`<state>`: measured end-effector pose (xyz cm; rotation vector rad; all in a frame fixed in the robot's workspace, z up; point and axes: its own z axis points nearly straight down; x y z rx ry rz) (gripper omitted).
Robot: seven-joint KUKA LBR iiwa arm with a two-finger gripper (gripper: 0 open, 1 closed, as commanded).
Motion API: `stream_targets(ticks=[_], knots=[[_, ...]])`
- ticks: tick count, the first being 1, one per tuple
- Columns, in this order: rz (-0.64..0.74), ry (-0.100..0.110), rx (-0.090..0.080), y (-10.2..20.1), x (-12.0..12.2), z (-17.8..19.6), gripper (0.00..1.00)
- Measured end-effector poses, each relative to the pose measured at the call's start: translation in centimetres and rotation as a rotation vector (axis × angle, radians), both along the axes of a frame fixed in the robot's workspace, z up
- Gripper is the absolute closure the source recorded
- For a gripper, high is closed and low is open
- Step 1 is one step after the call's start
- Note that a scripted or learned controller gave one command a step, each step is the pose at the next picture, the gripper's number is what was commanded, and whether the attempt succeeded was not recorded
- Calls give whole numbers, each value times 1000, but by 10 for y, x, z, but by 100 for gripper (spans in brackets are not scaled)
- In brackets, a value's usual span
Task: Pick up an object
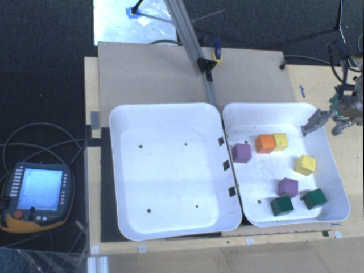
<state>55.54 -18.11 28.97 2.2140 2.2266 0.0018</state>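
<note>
The right bin (327, 147) holds several small blocks. An orange block (265, 144) touches a yellow one (280, 141) near the bin's middle. A purple block (242, 152) lies by the left wall. Another yellow block (305, 164) sits further right, a second purple block (288, 186) below it. Two dark green blocks (281, 205) (314, 198) rest near the front wall. My gripper (326, 124) hangs at the bin's right rim, above and right of the blocks. Its two fingers are spread apart, open, with nothing between them.
The left bin (122, 152) stands beside the right one. A slanted metal pole (185, 24) crosses the bench at the back. A teach pendant (35, 196) with cables lies on the floor at the left.
</note>
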Motion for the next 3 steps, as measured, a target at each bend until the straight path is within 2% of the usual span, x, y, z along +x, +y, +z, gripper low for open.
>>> stream_targets(ticks=[1,3], knots=[[-1,0,0,0,0,0,0],[-3,4,0,3,10,-100,0]])
